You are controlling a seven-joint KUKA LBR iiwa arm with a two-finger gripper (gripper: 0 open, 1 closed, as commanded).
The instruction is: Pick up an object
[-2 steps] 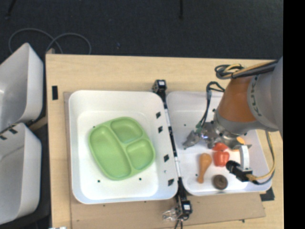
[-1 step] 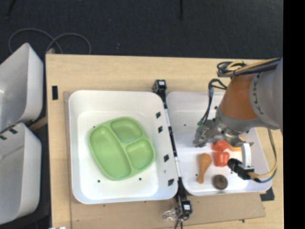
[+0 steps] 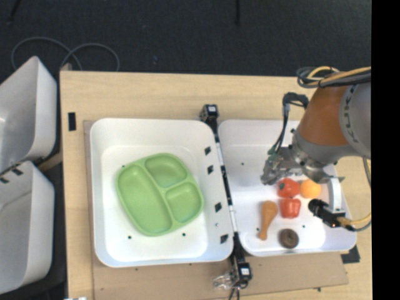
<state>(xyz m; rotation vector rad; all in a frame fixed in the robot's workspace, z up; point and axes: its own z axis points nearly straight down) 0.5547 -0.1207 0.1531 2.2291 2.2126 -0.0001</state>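
The right bin holds several toy foods: a red tomato-like piece, a red pepper-like piece, an orange fruit, a tan drumstick and a brown round piece. My gripper hangs over the right bin, just left of and above the red tomato-like piece. The wrist body hides the fingertips.
The left bin holds a green divided plate. A black clip sits at the top of the divider between the bins. White containers stand off the bench's left side. Cables trail near the arm at the right.
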